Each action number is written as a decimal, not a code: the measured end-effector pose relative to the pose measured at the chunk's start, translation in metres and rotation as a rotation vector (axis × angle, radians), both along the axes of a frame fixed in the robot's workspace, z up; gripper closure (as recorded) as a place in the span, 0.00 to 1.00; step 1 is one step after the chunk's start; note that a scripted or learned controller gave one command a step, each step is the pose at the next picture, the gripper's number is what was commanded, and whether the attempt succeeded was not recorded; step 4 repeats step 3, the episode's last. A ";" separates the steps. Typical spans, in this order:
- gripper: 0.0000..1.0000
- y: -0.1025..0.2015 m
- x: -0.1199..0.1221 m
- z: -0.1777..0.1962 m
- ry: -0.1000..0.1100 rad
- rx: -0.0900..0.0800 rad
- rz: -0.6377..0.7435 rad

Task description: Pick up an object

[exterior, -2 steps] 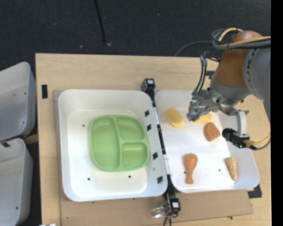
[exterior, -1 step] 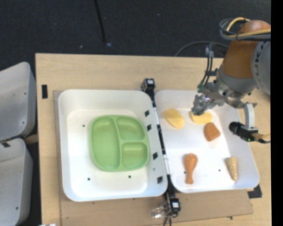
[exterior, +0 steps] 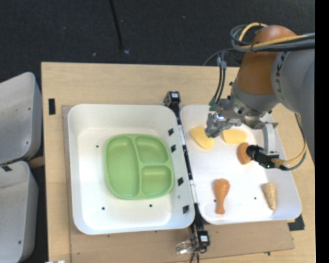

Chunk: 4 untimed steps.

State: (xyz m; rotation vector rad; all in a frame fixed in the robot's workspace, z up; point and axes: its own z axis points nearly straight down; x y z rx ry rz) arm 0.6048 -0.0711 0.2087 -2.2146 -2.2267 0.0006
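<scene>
Two shallow white bins sit side by side on a light wooden bench (exterior: 126, 73) over dark flooring. The left bin (exterior: 82, 125) holds a green divided plate (exterior: 138, 166) near its middle, with bare white floor all round it. The right bin (exterior: 285, 204) carries the loose food: two yellow pieces (exterior: 203, 138), an orange lump (exterior: 243, 153), a drumstick (exterior: 221, 194) and a pale cone (exterior: 270, 195). The gripper (exterior: 215, 123) hangs at the bin's far side, just above the yellow pieces; whether it is spread or pressed together I cannot tell. The bin's near half is more open.
</scene>
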 end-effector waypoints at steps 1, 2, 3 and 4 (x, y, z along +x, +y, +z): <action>1.00 0.054 -0.012 0.008 -0.001 0.001 0.001; 1.00 0.101 -0.008 0.009 -0.003 0.001 0.001; 1.00 0.160 -0.011 0.031 -0.002 0.001 0.003; 1.00 0.160 -0.011 0.031 -0.002 0.001 0.003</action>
